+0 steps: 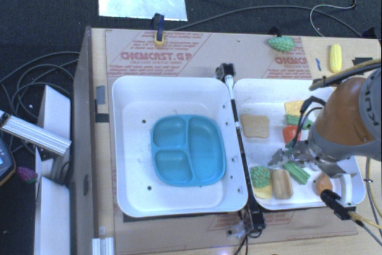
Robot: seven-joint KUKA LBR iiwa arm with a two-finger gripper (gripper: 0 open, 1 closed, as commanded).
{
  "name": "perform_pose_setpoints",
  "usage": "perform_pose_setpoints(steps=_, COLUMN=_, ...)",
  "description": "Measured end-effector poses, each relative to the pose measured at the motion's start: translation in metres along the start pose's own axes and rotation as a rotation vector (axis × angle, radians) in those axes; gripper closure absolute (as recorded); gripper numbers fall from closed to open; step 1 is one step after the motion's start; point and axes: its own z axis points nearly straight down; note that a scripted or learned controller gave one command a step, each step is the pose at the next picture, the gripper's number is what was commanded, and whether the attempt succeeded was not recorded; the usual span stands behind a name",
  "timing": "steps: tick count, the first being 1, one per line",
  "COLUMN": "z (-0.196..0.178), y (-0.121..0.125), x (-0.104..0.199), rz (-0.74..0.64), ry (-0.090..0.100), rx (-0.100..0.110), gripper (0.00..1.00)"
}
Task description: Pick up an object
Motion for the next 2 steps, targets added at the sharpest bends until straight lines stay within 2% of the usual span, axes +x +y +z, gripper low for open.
perform_pose_setpoints(steps=1, z=-0.011, y=0.001, x=0.0, rz=-0.001, ry=0.0, rx=-0.004, gripper=1.0)
perform_pose_setpoints(steps=2, z=-0.101, y=0.027, x=0.082, rz=-0.003, ry=0.0, rx=-0.003, gripper=1.0)
